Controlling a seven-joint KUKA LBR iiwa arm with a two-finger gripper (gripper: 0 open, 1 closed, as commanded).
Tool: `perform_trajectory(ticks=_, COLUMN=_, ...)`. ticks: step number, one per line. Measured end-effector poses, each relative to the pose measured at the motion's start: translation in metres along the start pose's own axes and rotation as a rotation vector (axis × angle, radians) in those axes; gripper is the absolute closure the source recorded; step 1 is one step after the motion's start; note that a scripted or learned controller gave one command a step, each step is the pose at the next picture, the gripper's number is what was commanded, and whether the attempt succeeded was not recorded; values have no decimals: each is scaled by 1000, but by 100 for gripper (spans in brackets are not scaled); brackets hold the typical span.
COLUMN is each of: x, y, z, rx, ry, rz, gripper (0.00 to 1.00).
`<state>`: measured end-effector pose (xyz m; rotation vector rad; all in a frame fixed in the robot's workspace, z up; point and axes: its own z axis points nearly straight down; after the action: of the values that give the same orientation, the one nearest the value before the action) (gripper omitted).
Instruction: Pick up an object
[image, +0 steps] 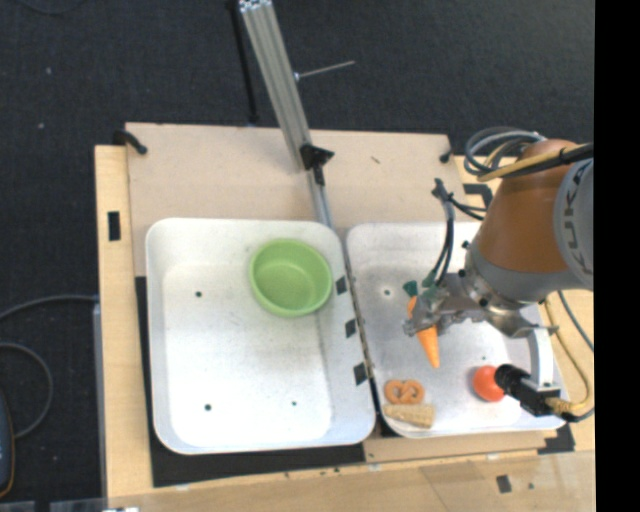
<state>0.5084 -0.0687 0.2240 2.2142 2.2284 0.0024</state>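
Carrot (429, 346): one, orange, in right bin (385, 270), near its middle, tip pointing toward the front edge, upper end right at the gripper (421, 318). Jaws hidden against the wrist hardware; cannot tell how far apart, nor whether closed on the carrot. Other items in right bin, one each: pretzel (404, 390) and tan cracker (411, 414) touching at the front left corner; orange-red ball (487, 384) near the front right, beside a black part of the arm. Left bin (180, 340): one green bowl (291, 278), upright, toward the back right. Two bins side by side on bench (200, 170).
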Motion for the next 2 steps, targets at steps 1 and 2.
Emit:
perform_trajectory(ticks=1, x=49, y=2, z=4, rx=0, ry=0, rz=-1, gripper=100)
perform_trajectory(ticks=2, x=100, y=-2, z=8, rx=1, ry=1, rz=-1, gripper=100)
